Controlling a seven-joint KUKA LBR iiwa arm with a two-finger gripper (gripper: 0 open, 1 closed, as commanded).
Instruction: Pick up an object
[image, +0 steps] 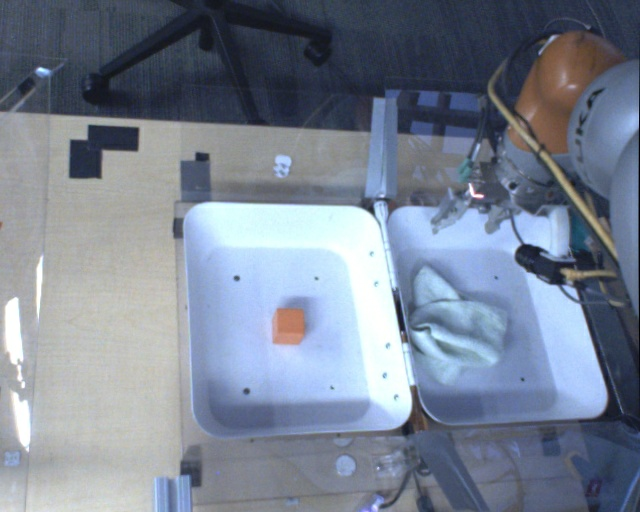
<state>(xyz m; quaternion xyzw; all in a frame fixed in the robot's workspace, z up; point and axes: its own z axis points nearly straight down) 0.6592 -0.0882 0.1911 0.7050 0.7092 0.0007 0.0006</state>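
A small orange cube (289, 326) lies near the middle of the left white bin (215, 300). A crumpled pale green cloth (455, 320) rests in the right white bin (560, 390), against its left side. My gripper (470, 213) hangs over the far edge of the right bin, above and behind the cloth. Its two fingers (447, 211) stand spread apart with nothing between them. The grey arm with its orange band (555, 75) comes in from the upper right.
A metal divider post (380, 150) stands behind the seam between the bins. Black cables (545, 262) loop beside the wrist over the right bin's far right corner. An office chair base (215, 45) sits on the floor beyond the bench.
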